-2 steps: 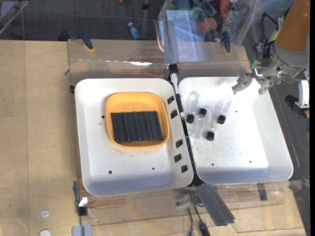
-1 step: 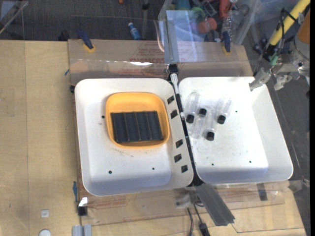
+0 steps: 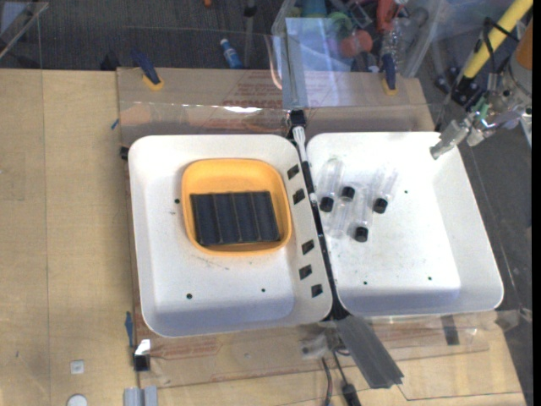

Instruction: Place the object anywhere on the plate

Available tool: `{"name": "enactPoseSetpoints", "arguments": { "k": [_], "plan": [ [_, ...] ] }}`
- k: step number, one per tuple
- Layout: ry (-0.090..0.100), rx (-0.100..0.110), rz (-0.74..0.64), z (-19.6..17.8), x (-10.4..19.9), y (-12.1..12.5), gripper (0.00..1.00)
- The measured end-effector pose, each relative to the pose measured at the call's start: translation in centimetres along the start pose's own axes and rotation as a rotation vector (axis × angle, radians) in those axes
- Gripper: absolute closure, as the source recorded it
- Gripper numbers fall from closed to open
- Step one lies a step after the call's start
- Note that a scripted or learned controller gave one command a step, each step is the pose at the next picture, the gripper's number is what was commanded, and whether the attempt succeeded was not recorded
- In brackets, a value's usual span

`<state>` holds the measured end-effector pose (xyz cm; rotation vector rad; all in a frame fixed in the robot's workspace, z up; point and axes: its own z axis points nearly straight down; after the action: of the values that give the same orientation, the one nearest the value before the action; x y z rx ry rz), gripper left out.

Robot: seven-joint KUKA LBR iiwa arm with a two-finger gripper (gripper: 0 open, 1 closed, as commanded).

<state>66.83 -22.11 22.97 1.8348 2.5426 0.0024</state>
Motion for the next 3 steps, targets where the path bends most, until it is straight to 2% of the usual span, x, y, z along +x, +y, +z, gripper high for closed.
{"name": "enactPoseSetpoints", "arguments": {
  "k": [3],
  "plan": [
    [0.003, -0.002, -0.945, -0.5, 0.2, -0.7, 0.0]
  ]
}}
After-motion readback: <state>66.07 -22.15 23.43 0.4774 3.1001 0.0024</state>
